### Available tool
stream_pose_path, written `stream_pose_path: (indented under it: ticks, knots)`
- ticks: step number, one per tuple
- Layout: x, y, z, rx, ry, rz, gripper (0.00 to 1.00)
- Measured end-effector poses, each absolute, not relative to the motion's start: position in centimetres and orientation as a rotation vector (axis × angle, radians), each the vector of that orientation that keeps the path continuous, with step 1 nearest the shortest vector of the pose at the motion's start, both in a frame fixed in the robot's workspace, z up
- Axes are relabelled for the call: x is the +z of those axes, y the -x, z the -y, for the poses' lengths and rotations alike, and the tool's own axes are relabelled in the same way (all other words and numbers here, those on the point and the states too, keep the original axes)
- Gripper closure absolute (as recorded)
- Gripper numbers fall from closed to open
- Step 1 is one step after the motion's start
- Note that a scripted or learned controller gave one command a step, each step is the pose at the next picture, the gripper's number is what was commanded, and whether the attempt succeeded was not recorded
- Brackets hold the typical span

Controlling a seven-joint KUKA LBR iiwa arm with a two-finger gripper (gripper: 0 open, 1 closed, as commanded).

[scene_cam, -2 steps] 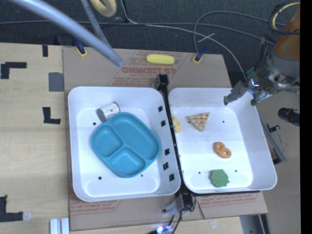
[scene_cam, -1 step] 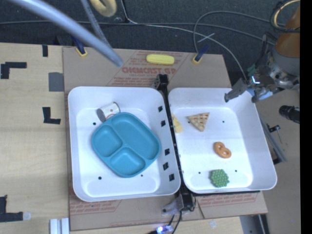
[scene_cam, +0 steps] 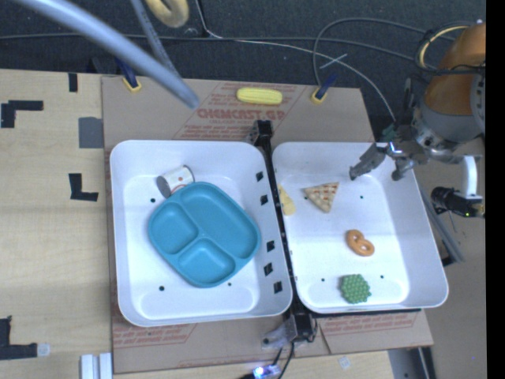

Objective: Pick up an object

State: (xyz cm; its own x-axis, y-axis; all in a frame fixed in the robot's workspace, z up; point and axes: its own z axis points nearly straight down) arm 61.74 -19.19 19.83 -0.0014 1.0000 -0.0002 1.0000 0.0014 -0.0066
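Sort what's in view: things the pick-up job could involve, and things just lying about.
Job:
gripper
pizza slice
pretzel
green broccoli piece
blue divided plate
small cup

Lying about:
yellow banana-like piece on the cardboard beyond the bins

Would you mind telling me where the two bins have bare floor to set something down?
Right bin: free between pizza slice, pretzel and right wall. Left bin: crowded by blue tray and cup.
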Motion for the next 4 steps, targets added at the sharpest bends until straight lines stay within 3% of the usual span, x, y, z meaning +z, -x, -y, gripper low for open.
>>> stream_pose_path:
  ticks: [2, 3, 4]
  knots:
    - [8.5, -61.4, 19.7, 0.001, 2.222, 2.225, 0.0]
    - [9.8, -61.5, 19.7, 0.0, 2.224, 2.23, 1.0]
    - [15.9, -61.3, 20.2, -0.003, 2.225, 2.226, 1.0]
